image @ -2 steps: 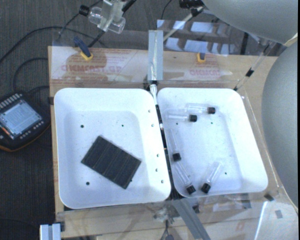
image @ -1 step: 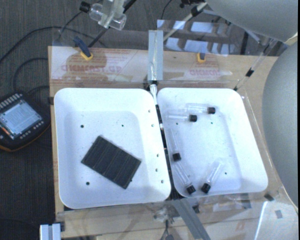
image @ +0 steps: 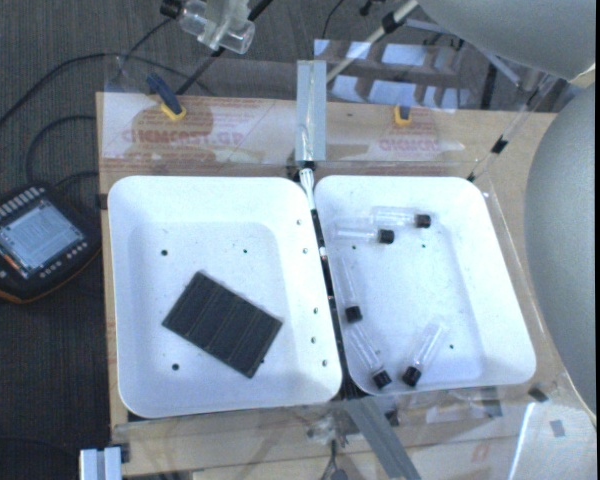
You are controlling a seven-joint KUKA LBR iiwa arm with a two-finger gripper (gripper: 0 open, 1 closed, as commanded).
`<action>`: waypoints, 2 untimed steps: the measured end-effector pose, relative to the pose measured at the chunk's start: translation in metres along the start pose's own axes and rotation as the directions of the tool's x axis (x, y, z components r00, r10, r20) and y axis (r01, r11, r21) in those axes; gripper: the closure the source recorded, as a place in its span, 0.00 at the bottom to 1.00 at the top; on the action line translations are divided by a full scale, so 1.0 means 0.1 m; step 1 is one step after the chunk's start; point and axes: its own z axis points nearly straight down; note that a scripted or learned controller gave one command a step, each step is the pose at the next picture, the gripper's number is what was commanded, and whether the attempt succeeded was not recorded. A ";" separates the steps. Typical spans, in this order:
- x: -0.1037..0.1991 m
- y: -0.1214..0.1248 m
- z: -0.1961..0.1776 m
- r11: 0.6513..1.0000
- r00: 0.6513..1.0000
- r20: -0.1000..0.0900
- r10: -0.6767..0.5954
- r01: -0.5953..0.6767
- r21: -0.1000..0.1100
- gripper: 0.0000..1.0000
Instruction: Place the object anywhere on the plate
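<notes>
Whether the jaws were apart or together, I could not tell. The arm hung aside, probably clearing the camera's sight. The vials lay loose in the right bin, well apart from the dark plate in the left bin.

The plate is a dark, flat, ribbed rectangle lying turned at an angle on the floor of the left bin, toward its near side. In the right bin lie five clear vials with black caps: two near the far wall, one along the left wall, and two at the near side.
</notes>
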 end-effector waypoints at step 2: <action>-0.01 0.02 -0.18 1.000 1.000 0.009 0.002 -0.002 0.000 1.00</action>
